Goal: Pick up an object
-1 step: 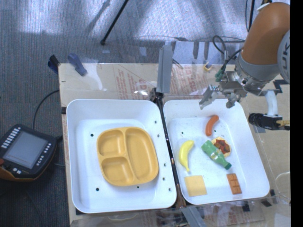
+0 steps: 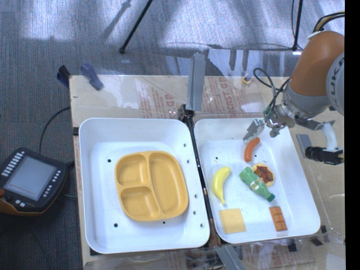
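Note:
The right bin (image 2: 306, 198) holds an orange sausage (image 2: 252, 148), a yellow banana (image 2: 221, 183), a green bottle (image 2: 256, 183) lying over a round pizza-like piece (image 2: 264, 174), a yellow cheese square (image 2: 232, 220) and a brown bar (image 2: 277, 218). My gripper (image 2: 263, 128) hangs over the far part of this bin, just beyond the sausage's upper end. It is open, its two fingers spread apart with nothing between them.
In the left bin (image 2: 95, 151) lies a yellow divided plate (image 2: 151, 184). A metal post (image 2: 196, 86) rises behind the divide between the bins. A teach pendant (image 2: 29, 179) rests on the floor at the left. A black fitting (image 2: 323, 153) sticks out right of the bin.

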`<act>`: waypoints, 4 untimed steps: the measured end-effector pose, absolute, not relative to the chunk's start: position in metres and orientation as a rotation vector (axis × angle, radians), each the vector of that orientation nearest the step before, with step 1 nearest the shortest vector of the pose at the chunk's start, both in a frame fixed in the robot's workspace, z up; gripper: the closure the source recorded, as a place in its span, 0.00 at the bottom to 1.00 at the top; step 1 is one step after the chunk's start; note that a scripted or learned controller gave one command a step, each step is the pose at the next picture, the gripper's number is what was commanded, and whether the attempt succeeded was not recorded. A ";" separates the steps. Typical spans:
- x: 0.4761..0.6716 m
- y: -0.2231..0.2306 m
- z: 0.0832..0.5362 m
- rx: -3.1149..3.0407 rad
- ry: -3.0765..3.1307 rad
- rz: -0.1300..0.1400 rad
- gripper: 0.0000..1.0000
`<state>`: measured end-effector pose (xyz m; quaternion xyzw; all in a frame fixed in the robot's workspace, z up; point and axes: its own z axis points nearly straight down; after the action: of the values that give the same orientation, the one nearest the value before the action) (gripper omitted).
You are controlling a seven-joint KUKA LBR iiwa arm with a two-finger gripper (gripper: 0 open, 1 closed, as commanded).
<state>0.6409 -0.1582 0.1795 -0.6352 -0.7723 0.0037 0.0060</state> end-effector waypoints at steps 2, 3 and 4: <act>0.645 -0.174 0.136 -2.037 -2.394 -0.003 0.00; 0.642 -0.179 0.082 -2.047 -2.369 0.009 0.00; 0.643 -0.178 0.094 -2.047 -2.370 0.006 1.00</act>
<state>0.6430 -0.1784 0.0938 -0.6537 -0.7567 0.0021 0.0049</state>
